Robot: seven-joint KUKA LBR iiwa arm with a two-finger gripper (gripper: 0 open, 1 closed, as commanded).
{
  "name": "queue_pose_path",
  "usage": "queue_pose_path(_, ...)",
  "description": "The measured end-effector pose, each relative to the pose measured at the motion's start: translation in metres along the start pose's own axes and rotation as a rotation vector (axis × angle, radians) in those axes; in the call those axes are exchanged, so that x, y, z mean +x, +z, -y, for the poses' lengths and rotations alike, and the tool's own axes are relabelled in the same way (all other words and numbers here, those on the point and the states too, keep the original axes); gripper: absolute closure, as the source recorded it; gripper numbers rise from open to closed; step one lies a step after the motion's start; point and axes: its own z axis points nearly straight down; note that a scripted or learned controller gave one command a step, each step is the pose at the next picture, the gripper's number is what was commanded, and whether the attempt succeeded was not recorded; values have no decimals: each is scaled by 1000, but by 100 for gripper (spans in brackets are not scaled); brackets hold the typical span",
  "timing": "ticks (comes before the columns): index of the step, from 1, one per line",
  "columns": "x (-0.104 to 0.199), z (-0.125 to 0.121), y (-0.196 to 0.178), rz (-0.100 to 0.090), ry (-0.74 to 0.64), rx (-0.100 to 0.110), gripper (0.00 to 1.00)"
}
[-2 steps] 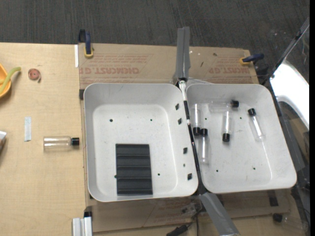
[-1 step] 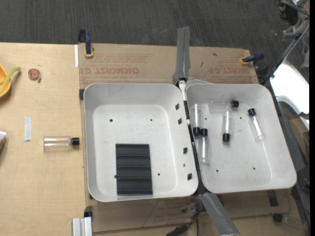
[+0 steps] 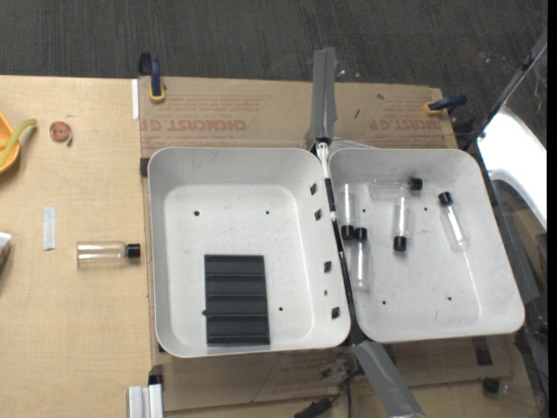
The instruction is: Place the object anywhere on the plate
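On the table (image 3: 78,320) lay a cardboard sheet (image 3: 261,116) carrying two shallow white bins side by side. Within the left bin (image 3: 235,190) sat a dark ribbed plate (image 3: 236,300), near its front wall. Across the right bin (image 3: 470,312) lay five clear vials with black caps (image 3: 401,223), scattered in its rear half, none touching the plate. Outside the bins, a sixth clear vial (image 3: 107,252) rested on bare wood to the left. How the end effector stood could not be told.

Lab bench: white bins (image 3: 165,233), clear vials (image 3: 399,223), clamped cardboard (image 3: 218,116).
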Motion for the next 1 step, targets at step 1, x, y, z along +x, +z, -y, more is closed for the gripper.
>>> queue_pose_path(1, -57, 12, 0, 0, -17, 1, 0)
